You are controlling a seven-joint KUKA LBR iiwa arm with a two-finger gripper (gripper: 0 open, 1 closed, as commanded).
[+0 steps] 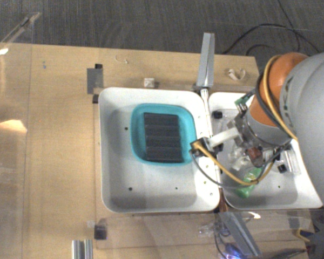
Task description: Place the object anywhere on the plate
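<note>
Camera view: gripper (247, 161) over right bin (291, 198), finger state unreadable; we should carry well onto teal plate (190, 124).

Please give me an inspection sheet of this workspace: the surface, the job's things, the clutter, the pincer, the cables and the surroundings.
Surface: wooden bench bearing two white bins, left bin and right bin, side by side.
Job's things: teal plate in the left bin, a dark ridged block lying on it; a green object in the right bin, under the arm.
Clutter: small dark piece in the right bin.
Pincer: pincer over the right bin; finger state cannot be judged.
Cables: yellow and black cables loop off the wrist; a black cable on the floor.
Surroundings: dark carpet beyond the bench.
</note>
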